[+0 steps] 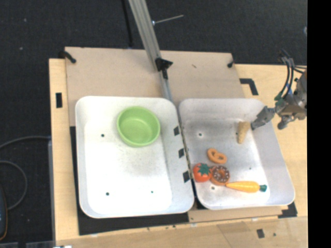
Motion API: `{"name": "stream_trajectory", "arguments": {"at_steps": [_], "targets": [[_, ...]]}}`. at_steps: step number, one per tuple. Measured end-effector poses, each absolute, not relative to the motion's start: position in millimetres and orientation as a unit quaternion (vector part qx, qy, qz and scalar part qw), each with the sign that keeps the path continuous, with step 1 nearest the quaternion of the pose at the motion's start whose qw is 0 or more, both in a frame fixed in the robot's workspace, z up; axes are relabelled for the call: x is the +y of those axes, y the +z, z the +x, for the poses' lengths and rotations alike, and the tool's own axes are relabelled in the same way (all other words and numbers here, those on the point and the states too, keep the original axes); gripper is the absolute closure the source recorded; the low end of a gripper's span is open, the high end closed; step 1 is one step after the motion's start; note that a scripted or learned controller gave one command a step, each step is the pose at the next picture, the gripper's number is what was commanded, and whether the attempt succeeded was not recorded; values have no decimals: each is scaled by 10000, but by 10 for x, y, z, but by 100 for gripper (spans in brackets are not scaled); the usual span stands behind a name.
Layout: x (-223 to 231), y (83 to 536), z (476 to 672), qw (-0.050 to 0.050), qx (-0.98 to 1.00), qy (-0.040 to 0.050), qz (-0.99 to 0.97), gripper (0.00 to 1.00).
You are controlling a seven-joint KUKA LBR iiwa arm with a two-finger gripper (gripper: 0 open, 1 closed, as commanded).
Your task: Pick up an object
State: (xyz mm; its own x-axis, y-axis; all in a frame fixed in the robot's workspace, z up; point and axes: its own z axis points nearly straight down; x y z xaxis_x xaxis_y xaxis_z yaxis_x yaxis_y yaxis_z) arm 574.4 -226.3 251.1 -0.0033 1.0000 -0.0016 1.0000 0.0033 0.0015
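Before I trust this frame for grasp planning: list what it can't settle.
- Gripper, camera view: small and blurred at the right bin's rim; finger spacing unreadable.
- Arm: cut off by the frame's right side.
- Tan object: too small to identify.
- Green bowl in left bin: depth unclear from above.

Metal pole [147,30] above two white bins [93,190]

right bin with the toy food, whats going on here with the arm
A robot arm reaches in from the right, its tool at the right bin's upper right edge, with nothing visibly held. The nearest item is a tan piece of toy food just left of it. Lower in that bin lie a pretzel, a tomato, a chocolate donut and a carrot. A green bowl sits in the left bin.
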Motion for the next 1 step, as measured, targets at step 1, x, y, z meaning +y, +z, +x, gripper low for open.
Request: {"name": "stream_trajectory", "arguments": {"at_steps": [1], "targets": [[-2264, 2511, 5744, 12, 7084, -3, 7058, 0]]}}
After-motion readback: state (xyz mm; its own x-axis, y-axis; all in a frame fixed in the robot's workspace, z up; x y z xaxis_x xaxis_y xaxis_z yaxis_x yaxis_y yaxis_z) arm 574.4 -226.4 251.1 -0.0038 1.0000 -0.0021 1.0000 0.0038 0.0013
